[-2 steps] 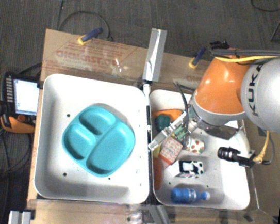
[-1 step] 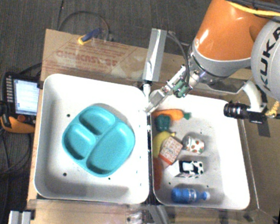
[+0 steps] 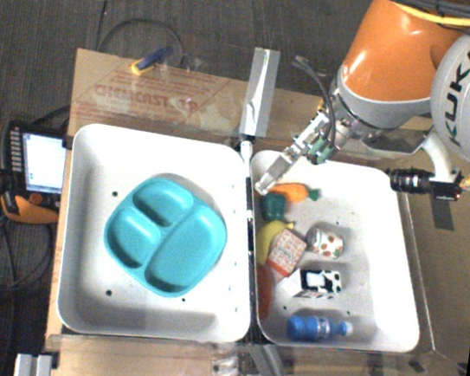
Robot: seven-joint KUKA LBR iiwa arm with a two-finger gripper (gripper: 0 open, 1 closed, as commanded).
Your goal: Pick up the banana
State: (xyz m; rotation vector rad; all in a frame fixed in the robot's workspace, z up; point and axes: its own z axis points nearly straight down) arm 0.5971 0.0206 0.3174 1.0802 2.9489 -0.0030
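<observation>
Seemingly unstarted: the gripper (image 3: 273, 177) hangs near the right bin's (image 3: 400, 251) back-left corner, finger state indiscernible; the banana (image 3: 270, 230) lies untouched just below it.

The turquoise divided plate (image 3: 167, 234) looks like smooth, slightly glossy plastic, as do both white bins (image 3: 71, 290). The board (image 3: 161, 97) behind them appears to be matt cardboard, and the floor (image 3: 51, 15) looks like rough carpet.

1. A light brown wooden bench (image 3: 169, 98) carries two shallow white bins side by side.
2. The left white bin (image 3: 80, 230) sits to the left of the two-finger pincer (image 3: 269, 179).
3. The right white bin (image 3: 397, 277) lies below and right of the pincer, touching its neighbour.
4. A small blue-and-yellow object (image 3: 152, 60) lies on the bench, well to the pincer's upper left.
</observation>
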